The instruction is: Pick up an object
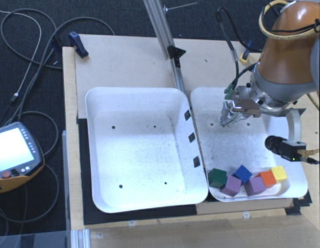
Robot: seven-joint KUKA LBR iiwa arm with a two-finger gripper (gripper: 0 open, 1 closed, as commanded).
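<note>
Bench's right bin (211, 154) holds coloured blocks (246, 180) along its near edge.

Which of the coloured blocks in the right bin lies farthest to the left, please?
The green block. It sits at the left end of the cluster along the bin's near edge, with a purple block right beside it.

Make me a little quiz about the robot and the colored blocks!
1. True or false: the blocks sit in the left bin.
2. Which block lies farthest left? A) yellow block B) green block C) orange block
3. Fill in: the tool hangs over the ____ bin.

Key:
1. False; they lie along the near edge of the right bin.
2. B
3. right; it is up at the far end, away from the blocks.
</note>
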